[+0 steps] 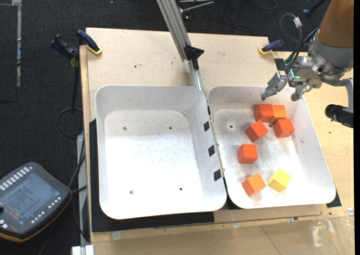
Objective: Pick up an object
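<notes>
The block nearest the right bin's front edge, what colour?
Yellow, clearest in the camera view.

On my feed the arm point(337, 20) shows a broad orange band, rounded and glossy, with a pale ring at its top edge. Below the band I see a grey wrist section, smooth and cylindrical, with a darker seam around it. A black cable loops out from the wrist side, and a thinner one runs beside it. The end effector point(287, 86) is grey metal with dark fittings; I make out a small green-lit spot on its body. Its two fingers point(274, 87) look slim, grey and angular, with darker tips.
</notes>
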Controlling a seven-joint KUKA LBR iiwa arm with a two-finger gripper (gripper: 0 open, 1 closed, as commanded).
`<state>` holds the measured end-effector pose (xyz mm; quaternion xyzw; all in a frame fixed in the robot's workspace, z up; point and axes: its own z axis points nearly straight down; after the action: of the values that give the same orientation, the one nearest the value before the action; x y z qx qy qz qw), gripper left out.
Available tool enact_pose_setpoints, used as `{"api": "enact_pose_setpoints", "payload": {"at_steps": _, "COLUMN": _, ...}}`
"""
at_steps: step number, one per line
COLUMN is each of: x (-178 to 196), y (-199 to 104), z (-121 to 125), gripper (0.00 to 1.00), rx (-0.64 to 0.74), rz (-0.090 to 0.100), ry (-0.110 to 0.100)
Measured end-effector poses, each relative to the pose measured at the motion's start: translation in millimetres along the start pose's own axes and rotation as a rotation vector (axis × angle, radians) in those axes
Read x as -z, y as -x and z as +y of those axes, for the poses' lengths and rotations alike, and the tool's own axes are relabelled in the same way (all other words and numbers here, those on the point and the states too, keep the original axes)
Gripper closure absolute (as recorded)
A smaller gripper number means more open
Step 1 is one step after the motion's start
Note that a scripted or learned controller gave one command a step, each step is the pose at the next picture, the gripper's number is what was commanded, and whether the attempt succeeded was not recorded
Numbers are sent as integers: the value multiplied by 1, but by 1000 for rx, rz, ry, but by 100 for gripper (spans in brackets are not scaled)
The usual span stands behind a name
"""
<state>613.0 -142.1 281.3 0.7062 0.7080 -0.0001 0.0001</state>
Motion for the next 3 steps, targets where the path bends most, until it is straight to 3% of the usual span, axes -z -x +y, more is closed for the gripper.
{"api": "enact_pose_setpoints", "payload": {"at_steps": 2, "x": -124, "y": -14, "z": -7, "gripper": 0, "rx": -2, "rz": 1, "ry": -7}}
{"api": "enact_pose_setpoints", "payload": {"at_steps": 3, "x": -165, "y": -8, "z": -5, "gripper": 0, "rx": -2, "rz": -2, "ry": 4}}
